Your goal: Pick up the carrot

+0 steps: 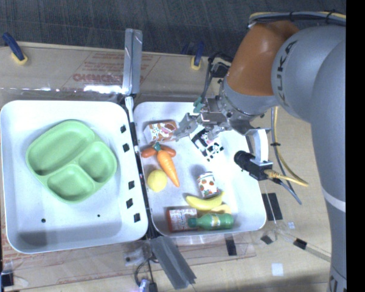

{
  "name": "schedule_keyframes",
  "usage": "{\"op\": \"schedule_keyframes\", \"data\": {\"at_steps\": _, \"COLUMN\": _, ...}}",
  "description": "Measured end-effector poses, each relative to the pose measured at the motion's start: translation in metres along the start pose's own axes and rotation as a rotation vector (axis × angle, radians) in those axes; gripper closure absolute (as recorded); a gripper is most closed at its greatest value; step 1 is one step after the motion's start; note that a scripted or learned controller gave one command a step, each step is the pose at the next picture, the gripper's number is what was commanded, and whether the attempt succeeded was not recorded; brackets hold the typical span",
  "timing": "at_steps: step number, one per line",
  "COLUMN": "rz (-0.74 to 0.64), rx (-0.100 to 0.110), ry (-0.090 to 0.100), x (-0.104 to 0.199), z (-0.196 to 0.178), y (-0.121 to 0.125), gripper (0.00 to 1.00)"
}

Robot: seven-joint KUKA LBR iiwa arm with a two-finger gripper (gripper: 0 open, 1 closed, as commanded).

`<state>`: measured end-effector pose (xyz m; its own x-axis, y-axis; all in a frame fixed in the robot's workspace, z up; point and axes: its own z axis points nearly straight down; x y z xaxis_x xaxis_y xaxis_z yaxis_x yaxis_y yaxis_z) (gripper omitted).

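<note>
Nearest you in the right bin point(255, 221), a green bottle point(212, 222) lies on its side along the near wall, with a red-labelled bottle point(177, 218) touching it on the left. Just beyond them a banana point(205, 203) lies across the floor, and a small can point(207, 182) with a red and white label stands just behind it.

Left of the can you see a lemon point(156, 180) close to the bin's left wall. The carrot point(167, 163) lies just beyond and right of the lemon, its tip pointing toward you and its green top pointing away. An orange-red sausage-shaped thing point(148, 152) lies at the carrot's top end, on its left. Further back, a packet point(160, 129) with red print sits near the far left corner of the bin.

The hand point(205, 143) hangs over the middle of the right bin, right of the carrot and apart from it, with a black-and-white patterned part below it. You cannot tell from this angle whether it is open or closed. The grey arm point(304, 59) with its orange band comes in from the right.

In the left bin point(12, 132) a green divided tray point(72, 159) lies near the middle. Both bins rest on the brown surface point(61, 66), and blue clamps point(13, 47) hold its far edge.
</note>
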<state>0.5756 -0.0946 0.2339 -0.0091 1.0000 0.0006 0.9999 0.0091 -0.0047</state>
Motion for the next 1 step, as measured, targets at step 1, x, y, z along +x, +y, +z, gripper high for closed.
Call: {"op": "schedule_keyframes", "data": {"at_steps": 1, "rz": -0.067, "rx": 0.0, "ry": -0.001, "x": -0.0154, "z": 0.1315, "y": -0.0098, "gripper": 0.0}}
